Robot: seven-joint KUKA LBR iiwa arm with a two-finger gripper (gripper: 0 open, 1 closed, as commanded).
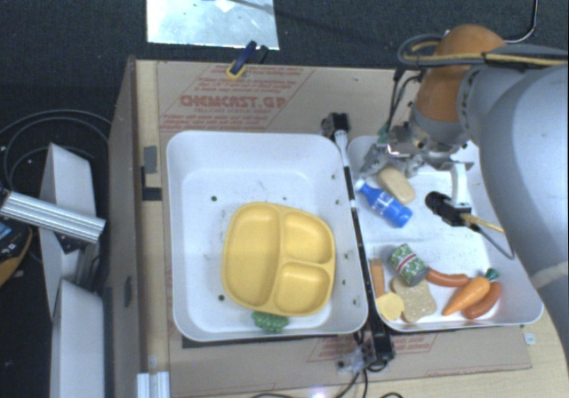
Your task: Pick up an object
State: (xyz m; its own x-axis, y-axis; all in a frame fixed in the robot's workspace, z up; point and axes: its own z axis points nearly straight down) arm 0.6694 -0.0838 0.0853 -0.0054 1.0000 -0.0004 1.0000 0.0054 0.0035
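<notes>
Bread roll (396,184), a pale tan oval lying tilted, sits at about eleven o'clock in the right bin (511,316), touching the blue bottle (384,205) at its five o'clock side. The claw (411,155) hangs directly above the roll's upper end; whether it is spread or closed I cannot tell, since the wrist hides it. Nothing appears lifted yet, so the pick seems to be at the reaching stage, with grasp and lift left. Toward six o'clock lie a small can (409,264), a sausage (446,279) and a carrot (468,293). The left bin (191,161) carries a yellow divided plate (277,258).
</notes>
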